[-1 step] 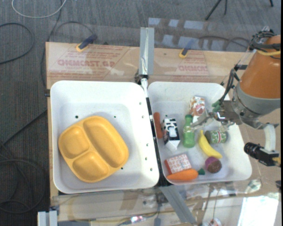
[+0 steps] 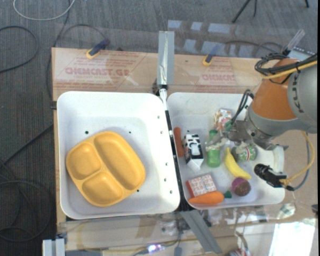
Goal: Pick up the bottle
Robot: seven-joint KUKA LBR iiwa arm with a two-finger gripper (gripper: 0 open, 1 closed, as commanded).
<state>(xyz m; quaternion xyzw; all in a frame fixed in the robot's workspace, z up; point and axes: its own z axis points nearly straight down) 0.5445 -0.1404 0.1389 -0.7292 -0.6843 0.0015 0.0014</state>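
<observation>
A small green bottle (image 2: 214, 155) stands in the middle of the right bin (image 2: 197, 106), between a black-and-white carton (image 2: 193, 146) and a banana (image 2: 236, 166). My gripper (image 2: 223, 138) reaches in from the right and hovers just above the bottle's top, partly covering it. The grey arm with its orange band (image 2: 274, 99) hangs over the bin's right side. I cannot make out whether the gripper touches the bottle.
Around the bottle the right bin holds a snack packet (image 2: 222, 118), a labelled can (image 2: 247, 153), a red sausage (image 2: 178, 141), a red-and-white box (image 2: 201, 185), a carrot (image 2: 205, 199) and a purple fruit (image 2: 241, 186). A yellow divided tray (image 2: 105, 167) lies in the left bin (image 2: 96, 106).
</observation>
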